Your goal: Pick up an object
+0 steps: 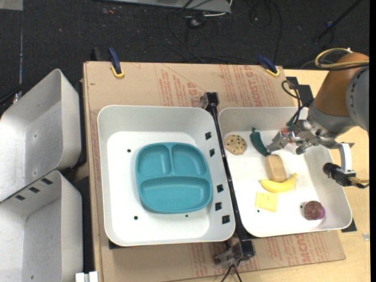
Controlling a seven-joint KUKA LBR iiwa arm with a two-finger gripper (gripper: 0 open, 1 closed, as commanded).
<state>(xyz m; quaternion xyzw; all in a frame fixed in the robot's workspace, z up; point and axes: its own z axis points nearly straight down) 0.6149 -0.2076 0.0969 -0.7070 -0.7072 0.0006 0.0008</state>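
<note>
The right bin point(335, 187) holds several small items: a round cookie point(235, 144), a dark green pepper point(257, 141), a tan block point(275, 168), a yellow banana point(278, 185), a yellow square slice point(266, 201) and a purple round piece point(313, 210). My gripper point(278, 144) reaches in from the right, over the bin's far part. It hovers just right of the green pepper and above the tan block's far end. Nothing shows in its grasp.
The left bin point(114, 157) carries a teal divided plate point(174, 177). A black divider point(220, 169) runs between the two bins. The arm's orange band point(335, 90) and grey wrist hang over the right bin's far right corner. Cardboard lies under both bins.
</note>
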